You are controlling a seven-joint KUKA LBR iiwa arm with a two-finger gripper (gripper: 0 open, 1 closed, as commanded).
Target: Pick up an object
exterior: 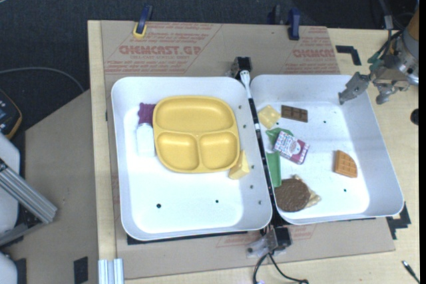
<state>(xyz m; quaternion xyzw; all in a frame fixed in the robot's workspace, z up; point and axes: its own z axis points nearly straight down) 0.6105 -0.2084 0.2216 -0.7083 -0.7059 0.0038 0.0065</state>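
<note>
Pincer (365, 89) at far right corner of right bin (373, 143), fingers spread, nothing between them; arm cut off by frame edge. Right bin: waffle (345, 163), chocolate bar (294, 114), brown cookie (292, 194), pink packet (291, 147) overlapping green item, mostly hidden. Left bin (133, 189): yellow divided plate (196, 133) half covers purple thing (146, 112) and white bottle (144, 140).

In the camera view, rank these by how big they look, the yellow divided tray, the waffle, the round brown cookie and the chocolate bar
1. yellow divided tray, by far the largest
2. round brown cookie
3. waffle and chocolate bar: they look close in size, so I won't rank them.
</note>
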